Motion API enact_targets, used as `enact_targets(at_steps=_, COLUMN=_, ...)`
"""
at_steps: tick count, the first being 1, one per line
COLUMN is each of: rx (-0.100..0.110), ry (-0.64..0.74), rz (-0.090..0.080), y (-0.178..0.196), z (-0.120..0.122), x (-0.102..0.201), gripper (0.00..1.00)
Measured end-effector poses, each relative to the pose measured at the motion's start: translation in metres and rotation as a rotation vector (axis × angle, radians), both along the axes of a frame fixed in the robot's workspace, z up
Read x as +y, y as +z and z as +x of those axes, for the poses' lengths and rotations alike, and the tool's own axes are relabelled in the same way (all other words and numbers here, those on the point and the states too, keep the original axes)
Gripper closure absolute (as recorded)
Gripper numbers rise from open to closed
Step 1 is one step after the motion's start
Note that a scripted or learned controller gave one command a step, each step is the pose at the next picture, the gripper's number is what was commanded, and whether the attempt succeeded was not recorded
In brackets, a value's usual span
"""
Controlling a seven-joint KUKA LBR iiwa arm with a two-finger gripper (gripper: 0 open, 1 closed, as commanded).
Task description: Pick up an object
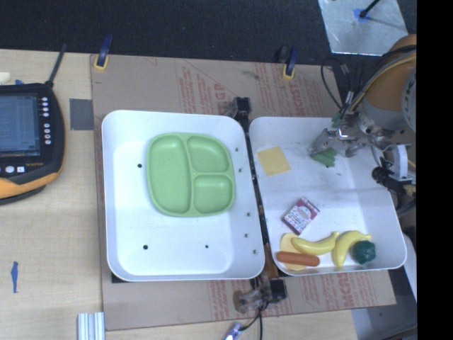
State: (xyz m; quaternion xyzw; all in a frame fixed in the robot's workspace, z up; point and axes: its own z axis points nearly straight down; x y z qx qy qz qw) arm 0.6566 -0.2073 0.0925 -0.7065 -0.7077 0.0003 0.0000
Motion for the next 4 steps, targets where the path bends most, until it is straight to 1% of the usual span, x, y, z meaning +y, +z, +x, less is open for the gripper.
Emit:
enact_targets(at_steps=1, rx=0.004, ry=0.005, rz=0.0, y=-0.001, z=0.0, x=0.052, gripper=0.0)
enact_targets(at_steps=2, rx=0.0, ry=0.0, rz=0.0, y=0.0, z=0.0, x=0.014, gripper=0.0)
enact_targets(at_steps=3, rx=0.004, ry=0.003, rz=0.001, y=-0.001, z=0.0, x=0.034, gripper=0.0)
enact_targets(at_steps=4, rx=0.0, ry=0.0, rz=0.0, y=0.0, z=0.0, x=-0.003, gripper=0.0)
